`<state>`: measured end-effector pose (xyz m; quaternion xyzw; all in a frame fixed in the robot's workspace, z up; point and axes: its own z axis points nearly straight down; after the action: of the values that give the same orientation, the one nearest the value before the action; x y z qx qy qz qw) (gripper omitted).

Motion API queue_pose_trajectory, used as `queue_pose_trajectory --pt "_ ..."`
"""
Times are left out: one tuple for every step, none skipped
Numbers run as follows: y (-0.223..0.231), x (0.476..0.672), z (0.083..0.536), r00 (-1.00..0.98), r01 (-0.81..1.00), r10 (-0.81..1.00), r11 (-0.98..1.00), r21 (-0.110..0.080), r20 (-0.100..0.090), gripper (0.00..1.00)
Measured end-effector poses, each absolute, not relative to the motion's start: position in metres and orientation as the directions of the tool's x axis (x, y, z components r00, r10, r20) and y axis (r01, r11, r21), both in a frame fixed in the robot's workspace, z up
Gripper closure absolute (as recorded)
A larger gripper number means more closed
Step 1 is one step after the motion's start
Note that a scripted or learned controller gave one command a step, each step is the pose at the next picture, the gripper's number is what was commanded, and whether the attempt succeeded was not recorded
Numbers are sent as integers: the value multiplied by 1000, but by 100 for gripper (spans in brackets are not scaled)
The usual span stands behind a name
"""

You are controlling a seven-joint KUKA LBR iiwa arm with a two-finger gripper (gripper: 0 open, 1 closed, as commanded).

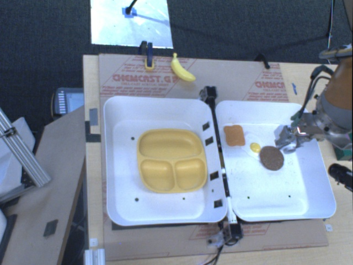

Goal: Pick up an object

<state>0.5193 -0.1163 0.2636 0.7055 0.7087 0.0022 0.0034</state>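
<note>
The gripper (288, 139), its opening impossible to tell, hovers over the right bin (314, 200) just above the brown disc (271, 158); the board (138, 77) beneath reads "CHEMCAST".

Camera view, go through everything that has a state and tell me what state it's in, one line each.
Yellow divided tray: upright in the left bin, compartments bare.
Orange square piece: flat in the right bin.
Small yellow piece: loose, beside the brown disc.
Brown disc: flat, just under the gripper.
Banana: on the board behind the bins.
Gripper: low over the right bin, grip unclear.
</note>
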Motion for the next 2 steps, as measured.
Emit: queue_pose_trajectory --pt "-65 527 248 -9 1000 1000 9 1 1 100" --pt "-7 544 249 -11 1000 1000 11 3 2 100"
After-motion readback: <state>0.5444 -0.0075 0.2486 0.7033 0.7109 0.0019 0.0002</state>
